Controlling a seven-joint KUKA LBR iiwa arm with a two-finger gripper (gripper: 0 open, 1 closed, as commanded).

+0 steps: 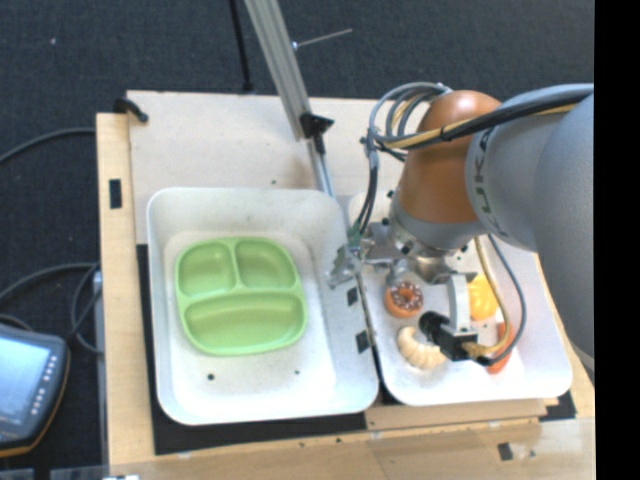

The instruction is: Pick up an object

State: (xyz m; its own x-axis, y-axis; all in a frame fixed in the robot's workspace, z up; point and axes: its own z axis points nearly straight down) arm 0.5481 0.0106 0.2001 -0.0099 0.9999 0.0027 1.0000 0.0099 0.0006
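My gripper (412, 276) hangs low over the right bin (545, 368), largely hidden under the orange-banded wrist. Right beneath it lies a small round orange-brown object (404, 299) with a speckled top. A cream, ridged object (418, 350) rests nearer the bin's front. A yellow object (483, 298) lies to the right of the gripper, and a red-orange piece (499, 361) peeks out at the front right. Whether the gripper touches the round object is hidden from me.
The left bin (165, 378) holds a green divided plate (241, 295) with three compartments. A slanted aluminium bar (285, 63) rises behind the bins. The arm's grey body covers the back right of the right bin.
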